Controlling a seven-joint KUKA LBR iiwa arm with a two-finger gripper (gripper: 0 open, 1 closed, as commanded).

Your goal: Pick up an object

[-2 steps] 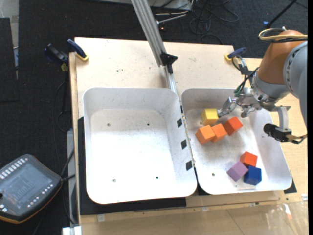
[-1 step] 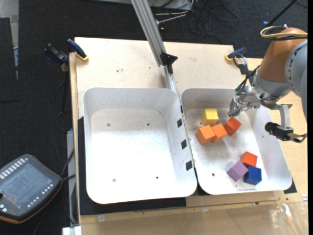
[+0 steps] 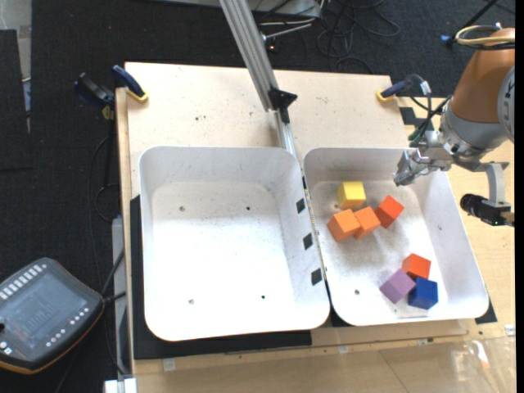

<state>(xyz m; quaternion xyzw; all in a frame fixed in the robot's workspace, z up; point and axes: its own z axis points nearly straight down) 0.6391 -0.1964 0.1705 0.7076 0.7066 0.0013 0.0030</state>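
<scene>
There are 2 white bins side by side on the tan counter [image 3: 213,105]. The left bin [image 3: 164,170] has just its white floor with small dark specks. The right bin [image 3: 458,244] has all the blocks in it. I count 7 blocks.

4 blocks sit close together near the top of the right bin. There is 1 yellow block [image 3: 353,193] at the back. Just in front of it are 2 orange blocks [image 3: 345,223] [image 3: 367,219] touching each other. Beside them to the right is 1 red-orange block [image 3: 390,210], tilted on its corner.

3 more blocks sit in a bunch near the front right corner of the same bin, apart from the first 4. There is 1 red-orange block [image 3: 417,265] at the back, 1 purple block [image 3: 398,286] on the left and 1 blue block [image 3: 423,294] at the front. They touch each other.

The robot arm [image 3: 483,88] comes in from the right. It is grey with an orange part. Its hand [image 3: 407,173] is over the back right part of the right bin, near the tilted red-orange block but not touching it. I cannot tell if the hand is spread or pressed together. No block is in it.

A shiny metal pole [image 3: 250,43] slants over the back of the counter. There are 2 blue and yellow clamps [image 3: 127,84] [image 3: 403,88] at the back corners. A grey control pad [image 3: 41,313] lies on the floor to the left.
</scene>
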